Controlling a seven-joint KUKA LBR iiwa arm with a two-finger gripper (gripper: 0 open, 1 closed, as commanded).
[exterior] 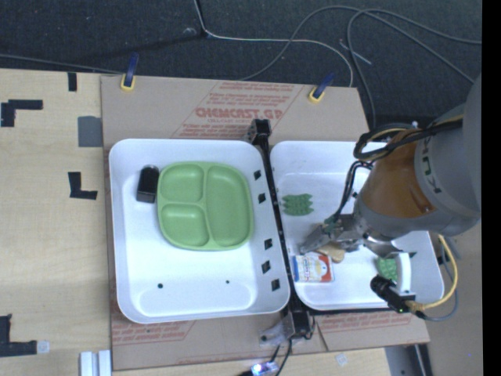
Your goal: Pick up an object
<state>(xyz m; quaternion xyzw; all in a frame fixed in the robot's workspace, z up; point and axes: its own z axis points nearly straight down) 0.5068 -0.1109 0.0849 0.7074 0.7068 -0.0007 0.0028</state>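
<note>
Looking down on the bench, I take the black divider (270, 210) between the two bins as my landmark. Left of it sits the left bin (125, 233), smooth glossy white plastic with rounded corners. Inside lies a pale green plate (205, 206), matte and moulded into three compartments, and touching the plate's far side from the divider is a small black block (147, 184).

Right of the divider is the right bin (313, 159), same white plastic. Near the divider rests a small green ridged thing (297, 204), leafy or knobbly in texture. Further down, just beside the divider, lies a flat white packet (312, 269) with red and blue print. At the bin's far side from the divider there is a white piece with a green patch (389, 269), partly cut off by the arm.

The arm (427, 182) comes in from the right, grey metal with a shiny orange band, cables looping round it. Its gripper (333, 237) hangs low over the right bin, just above the packet's upper edge, with the green ridged thing a little apart on the divider side. A tan, rounded bit shows at its tip, too small and blurred to name. Whether the gripper is spread or pressed together I cannot tell, the wrist hides much of it.
</note>
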